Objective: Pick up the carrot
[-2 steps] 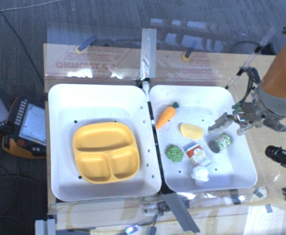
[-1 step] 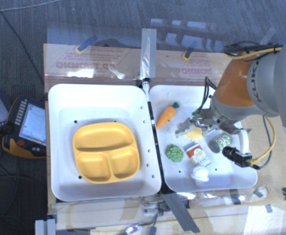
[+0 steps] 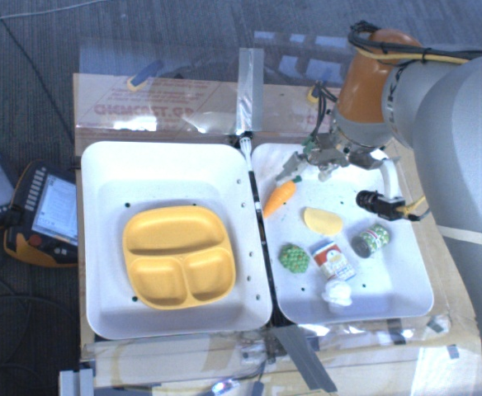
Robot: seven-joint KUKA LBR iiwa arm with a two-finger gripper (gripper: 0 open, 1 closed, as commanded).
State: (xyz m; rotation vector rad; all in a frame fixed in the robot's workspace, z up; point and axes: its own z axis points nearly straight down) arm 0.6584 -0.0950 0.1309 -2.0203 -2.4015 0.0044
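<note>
Crumpled white wrapper [image 3: 337, 293] sits at the right bin's [image 3: 414, 304] six o'clock; the carrot [image 3: 279, 196] lies at ten o'clock, just below the gripper [image 3: 306, 165], whose spread fingers hold nothing.

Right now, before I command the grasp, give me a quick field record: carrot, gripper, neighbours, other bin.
carrot: lying in right bin, near its left wall, tip toward lower left
gripper: above the bin's upper part, just up-right of the carrot; not holding it
neighbours: yellow piece, green ball, carton, can
left bin: holds yellow tray
</note>
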